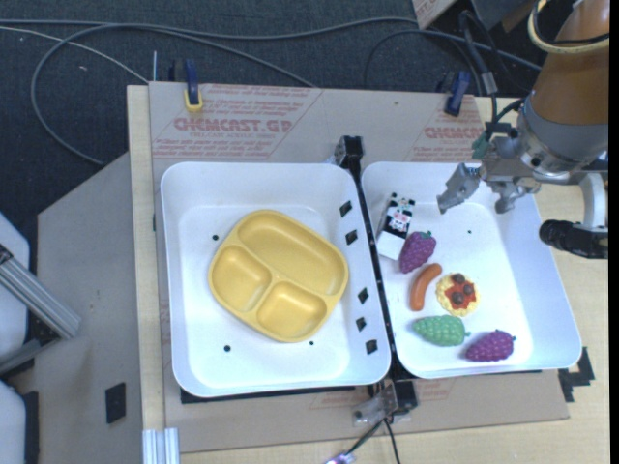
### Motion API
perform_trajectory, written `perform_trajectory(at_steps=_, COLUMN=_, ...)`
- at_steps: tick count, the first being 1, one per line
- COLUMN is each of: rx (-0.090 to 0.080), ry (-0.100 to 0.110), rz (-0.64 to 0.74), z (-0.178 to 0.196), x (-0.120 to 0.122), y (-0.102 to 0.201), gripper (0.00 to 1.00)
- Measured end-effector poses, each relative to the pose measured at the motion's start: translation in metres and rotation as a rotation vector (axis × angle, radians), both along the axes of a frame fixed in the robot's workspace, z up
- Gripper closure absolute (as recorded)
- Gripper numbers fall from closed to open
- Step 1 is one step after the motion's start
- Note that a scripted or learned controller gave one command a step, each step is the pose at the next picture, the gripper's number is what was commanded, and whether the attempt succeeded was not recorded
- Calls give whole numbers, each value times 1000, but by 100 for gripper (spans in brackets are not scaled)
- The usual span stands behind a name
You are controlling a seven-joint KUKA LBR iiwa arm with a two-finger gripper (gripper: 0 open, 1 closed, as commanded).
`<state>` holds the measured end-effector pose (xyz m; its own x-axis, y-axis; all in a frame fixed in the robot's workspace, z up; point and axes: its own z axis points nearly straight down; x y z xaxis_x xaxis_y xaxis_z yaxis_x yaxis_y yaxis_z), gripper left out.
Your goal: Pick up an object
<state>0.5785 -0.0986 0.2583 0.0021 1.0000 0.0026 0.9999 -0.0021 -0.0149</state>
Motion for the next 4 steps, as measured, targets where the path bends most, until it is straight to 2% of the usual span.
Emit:
perform_trajectory(at_steps=1, rx=-1, ry=-14, rz=3, z=7, x=2, y=0, gripper=0)
perform_trajectory(at_steps=4, rx=-1, ry=-9, rz=2, z=-168, x=-5, y=6, gripper=0)
